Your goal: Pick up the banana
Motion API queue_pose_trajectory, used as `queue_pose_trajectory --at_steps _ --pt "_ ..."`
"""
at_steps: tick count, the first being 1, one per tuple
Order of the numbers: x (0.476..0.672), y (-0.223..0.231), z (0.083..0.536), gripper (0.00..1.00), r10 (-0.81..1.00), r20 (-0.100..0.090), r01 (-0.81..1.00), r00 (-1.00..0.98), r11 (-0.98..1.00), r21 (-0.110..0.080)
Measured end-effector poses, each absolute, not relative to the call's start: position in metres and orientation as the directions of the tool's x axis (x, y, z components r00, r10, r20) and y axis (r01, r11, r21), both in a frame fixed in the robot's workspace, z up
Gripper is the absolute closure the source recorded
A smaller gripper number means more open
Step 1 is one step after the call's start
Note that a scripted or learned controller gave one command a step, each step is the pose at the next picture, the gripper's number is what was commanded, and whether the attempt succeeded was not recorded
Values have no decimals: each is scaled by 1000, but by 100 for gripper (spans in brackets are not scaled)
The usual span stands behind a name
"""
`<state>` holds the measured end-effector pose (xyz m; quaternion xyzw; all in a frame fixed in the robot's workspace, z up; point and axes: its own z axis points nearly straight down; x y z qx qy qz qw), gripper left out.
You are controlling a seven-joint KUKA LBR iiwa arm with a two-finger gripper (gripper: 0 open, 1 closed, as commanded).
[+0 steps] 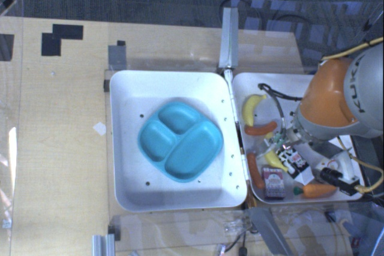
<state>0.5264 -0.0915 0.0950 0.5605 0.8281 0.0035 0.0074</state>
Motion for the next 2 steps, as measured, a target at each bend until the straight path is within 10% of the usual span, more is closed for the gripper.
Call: queue_pose_trajectory --at_steps 1,2 --pt "529 -91 107 100 928 -11 928 -371 372 21" --pt "535 -9 285 100 1000 0 1000 -4 4 7"
